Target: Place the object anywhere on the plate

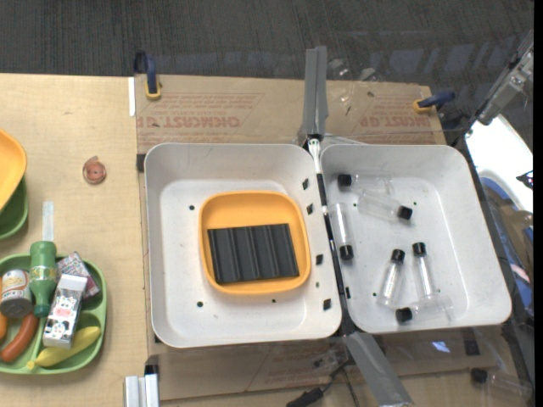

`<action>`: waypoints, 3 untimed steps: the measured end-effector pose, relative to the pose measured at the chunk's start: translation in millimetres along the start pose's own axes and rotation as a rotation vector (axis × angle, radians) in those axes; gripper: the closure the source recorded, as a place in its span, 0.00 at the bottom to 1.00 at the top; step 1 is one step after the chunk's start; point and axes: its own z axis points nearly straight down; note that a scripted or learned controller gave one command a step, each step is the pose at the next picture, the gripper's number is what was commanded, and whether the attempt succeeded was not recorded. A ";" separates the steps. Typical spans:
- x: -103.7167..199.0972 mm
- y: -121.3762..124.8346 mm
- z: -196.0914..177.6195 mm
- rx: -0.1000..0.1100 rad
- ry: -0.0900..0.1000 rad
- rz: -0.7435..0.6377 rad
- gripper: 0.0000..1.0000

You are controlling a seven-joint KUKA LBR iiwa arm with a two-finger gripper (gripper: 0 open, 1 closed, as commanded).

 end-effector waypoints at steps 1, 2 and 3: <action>11.4 -10.8 68.1 0.000 0.002 -0.215 0.00; 7.9 -7.0 72.2 -0.002 0.000 -0.529 0.00; 7.1 -6.0 140.4 -0.003 0.000 -0.937 0.00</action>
